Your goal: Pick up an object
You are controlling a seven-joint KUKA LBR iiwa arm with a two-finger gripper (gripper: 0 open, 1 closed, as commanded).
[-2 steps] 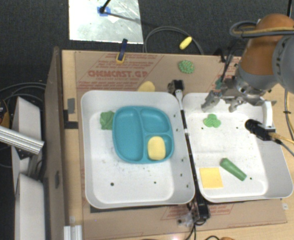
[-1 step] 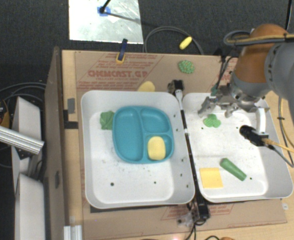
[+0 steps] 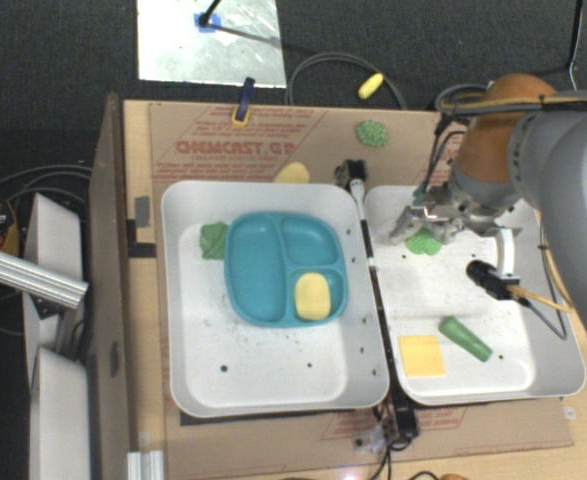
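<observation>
Reaching in from the right, the gripper (image 3: 428, 226) hangs over a green object (image 3: 425, 244); its grip is unclear.

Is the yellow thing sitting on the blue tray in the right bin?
No, the blue tray with the yellow thing on it lies in the left bin, not the right bin.

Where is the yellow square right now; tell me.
In the camera view, the yellow square lies flat in the right bin, near its front edge, just left of the green cylinder.
</observation>
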